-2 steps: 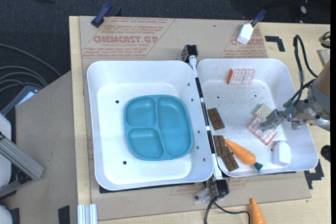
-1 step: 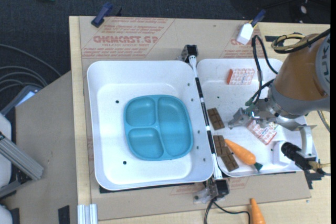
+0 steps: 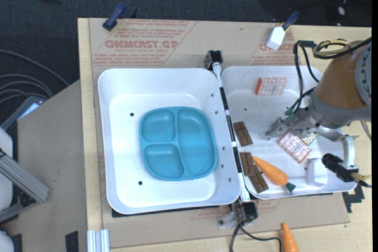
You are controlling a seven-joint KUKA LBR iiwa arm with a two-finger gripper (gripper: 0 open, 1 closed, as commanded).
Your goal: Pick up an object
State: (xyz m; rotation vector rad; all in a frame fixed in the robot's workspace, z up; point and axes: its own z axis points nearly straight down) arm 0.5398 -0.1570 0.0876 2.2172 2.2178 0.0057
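While the gripper point(image 3: 282, 125) hangs low in the right bin point(image 3: 248, 77) — I cannot tell its state — the checkered packet point(image 3: 295, 146) lies just at its five o'clock.

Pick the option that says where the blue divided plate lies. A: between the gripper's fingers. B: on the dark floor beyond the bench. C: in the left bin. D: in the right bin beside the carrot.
C: the blue divided plate lies flat in the left bin, while the carrot is in the right bin.
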